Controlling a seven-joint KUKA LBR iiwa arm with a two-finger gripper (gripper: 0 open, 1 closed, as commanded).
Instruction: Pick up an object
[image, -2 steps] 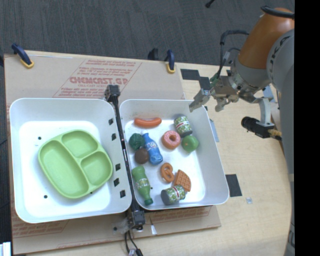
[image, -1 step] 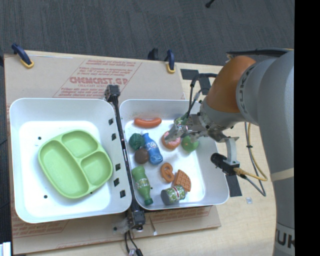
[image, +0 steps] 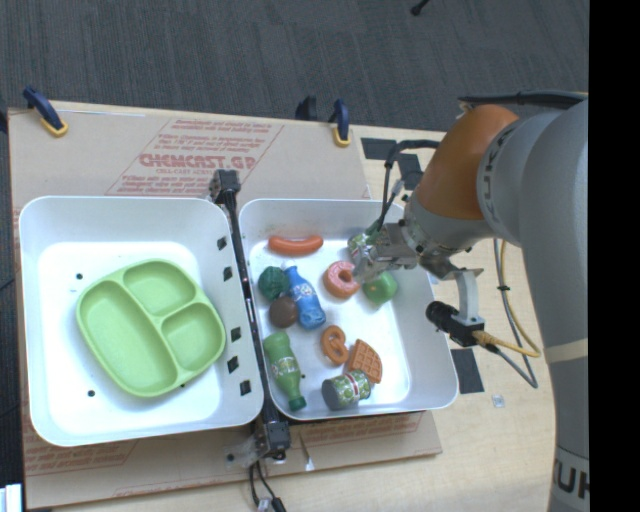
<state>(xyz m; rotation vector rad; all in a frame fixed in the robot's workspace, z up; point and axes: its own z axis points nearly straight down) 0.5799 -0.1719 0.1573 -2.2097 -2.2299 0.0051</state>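
One green round object (image: 380, 289), right bin (image: 432, 372): lies directly beneath and touching the gripper (image: 366, 262), pink doughnut (image: 341, 280) just beside on the far side from the arm; jaw opening cannot be told.

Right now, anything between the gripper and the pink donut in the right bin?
Nothing visible. The gripper sits low in the right bin, right beside the pink donut. The green object lies just on the donut's other flank, and the hot dog lies farther back, so neither blocks it.
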